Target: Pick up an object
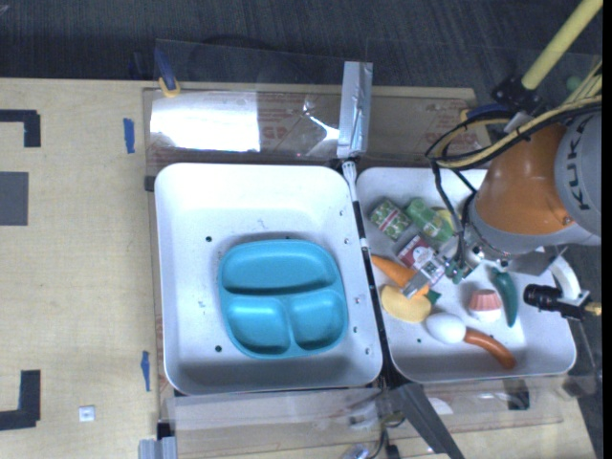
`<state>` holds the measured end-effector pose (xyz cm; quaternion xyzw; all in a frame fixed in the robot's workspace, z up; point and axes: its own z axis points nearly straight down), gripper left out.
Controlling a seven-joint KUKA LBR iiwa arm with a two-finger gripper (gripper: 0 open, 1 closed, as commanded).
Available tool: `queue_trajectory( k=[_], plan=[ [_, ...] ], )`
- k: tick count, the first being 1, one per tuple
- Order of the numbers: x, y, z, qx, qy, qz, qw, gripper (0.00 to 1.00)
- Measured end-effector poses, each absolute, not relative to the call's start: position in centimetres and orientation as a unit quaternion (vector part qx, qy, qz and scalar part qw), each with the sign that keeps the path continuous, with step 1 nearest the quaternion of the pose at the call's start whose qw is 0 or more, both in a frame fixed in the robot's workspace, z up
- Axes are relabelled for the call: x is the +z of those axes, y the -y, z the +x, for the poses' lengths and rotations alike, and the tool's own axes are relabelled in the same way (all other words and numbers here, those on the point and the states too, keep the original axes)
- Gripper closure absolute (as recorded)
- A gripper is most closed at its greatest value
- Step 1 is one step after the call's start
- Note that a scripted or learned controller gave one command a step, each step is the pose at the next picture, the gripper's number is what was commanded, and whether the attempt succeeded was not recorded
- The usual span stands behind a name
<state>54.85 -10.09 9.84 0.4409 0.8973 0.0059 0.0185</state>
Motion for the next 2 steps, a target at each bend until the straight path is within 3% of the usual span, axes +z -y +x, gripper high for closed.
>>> queue_trajectory(
  k=[1,2],
  plan=[
    [20.1,13.9,56.4,0.0010,-0.855,0.518,0.004,0.00],
    [10.2,14.2,59.4,0.0030,-0.874,0.486,0.008,0.00]
  ],
)
